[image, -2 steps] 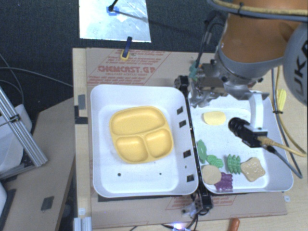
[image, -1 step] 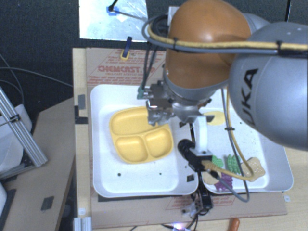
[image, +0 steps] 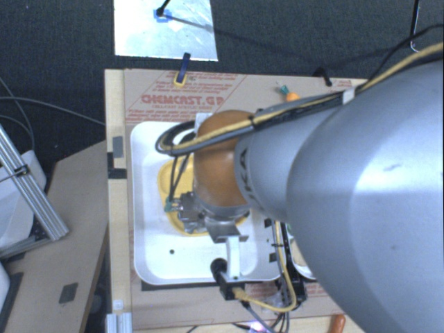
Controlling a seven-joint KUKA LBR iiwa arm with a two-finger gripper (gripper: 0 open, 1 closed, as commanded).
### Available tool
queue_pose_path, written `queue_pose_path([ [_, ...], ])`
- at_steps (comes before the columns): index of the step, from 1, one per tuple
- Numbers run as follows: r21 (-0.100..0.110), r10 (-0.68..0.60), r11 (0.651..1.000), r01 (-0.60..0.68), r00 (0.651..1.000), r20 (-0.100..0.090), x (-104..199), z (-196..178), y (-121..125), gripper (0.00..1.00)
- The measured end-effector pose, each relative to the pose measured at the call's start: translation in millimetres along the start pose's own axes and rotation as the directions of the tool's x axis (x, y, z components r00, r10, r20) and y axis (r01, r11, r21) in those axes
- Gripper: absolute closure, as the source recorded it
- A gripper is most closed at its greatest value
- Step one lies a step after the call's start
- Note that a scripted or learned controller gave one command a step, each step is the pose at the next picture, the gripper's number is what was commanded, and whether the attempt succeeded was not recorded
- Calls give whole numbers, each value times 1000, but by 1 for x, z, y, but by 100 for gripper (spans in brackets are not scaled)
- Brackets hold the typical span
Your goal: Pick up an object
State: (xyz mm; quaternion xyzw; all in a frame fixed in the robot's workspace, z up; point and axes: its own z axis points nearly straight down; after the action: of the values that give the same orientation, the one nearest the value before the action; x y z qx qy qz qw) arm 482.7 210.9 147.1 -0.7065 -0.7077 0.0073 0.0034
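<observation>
One grey arm hangs over the left white bin on my bench; its gripper sits above a partly hidden yellow object lying in that bin; open or closed, I cannot tell.

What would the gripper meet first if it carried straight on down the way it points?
Probably the yellow thing lying in the left white bin, which shows partly under the gripper. Depth is unclear from above, so it might reach the bin's floor instead.
</observation>
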Motion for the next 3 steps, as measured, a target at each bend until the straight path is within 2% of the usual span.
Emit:
queue_pose_path([
  [1,-12,2,1000,-2,1000,-10,-31,42,74,100],
  [2,-33,1,999,-1,1000,-5,6,59,19,100],
  [3,-31,4,1000,-4,1000,-6,4,58,20,0],
])
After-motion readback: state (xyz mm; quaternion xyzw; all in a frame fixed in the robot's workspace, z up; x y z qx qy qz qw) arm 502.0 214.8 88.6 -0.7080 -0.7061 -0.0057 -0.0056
